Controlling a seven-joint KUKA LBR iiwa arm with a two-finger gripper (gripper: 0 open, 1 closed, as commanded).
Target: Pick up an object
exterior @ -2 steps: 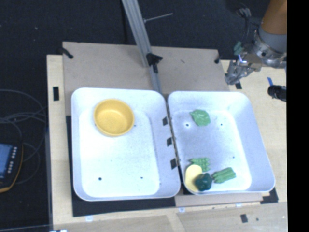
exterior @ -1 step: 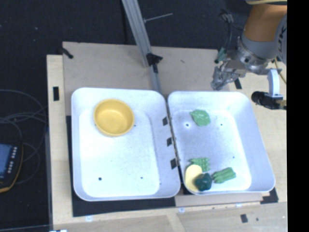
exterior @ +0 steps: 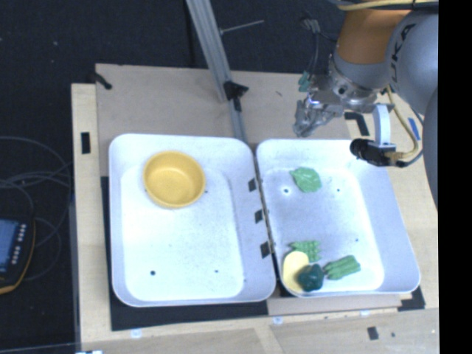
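Jaws: my gripper (exterior: 307, 122) is hanging above the far rim of the right bin (exterior: 383, 220); I am pinching nothing that I can see, and I cannot tell whether the jaws are spread or pressed together.
Nearest candidate: a light green lump (exterior: 305, 178) is lying alone in the bin's far half, just below me in the view.
Handling (judgement): probably light and soft, perhaps rubbery; I am expecting it to give under pressure and not to slip much.
Hold point: across its narrower width, at the middle.
Long axis: it is running roughly left to right in the view, slightly tilted; no clear pointing end.
Near-corner cluster: a green ridged piece (exterior: 306, 249), a green elongated piece (exterior: 342, 267), a dark teal object (exterior: 310, 277) and a pale yellow disc (exterior: 295, 268) are crowding together, touching.
Left bin (exterior: 184, 264): a yellow bowl (exterior: 174, 178) is sitting upright.
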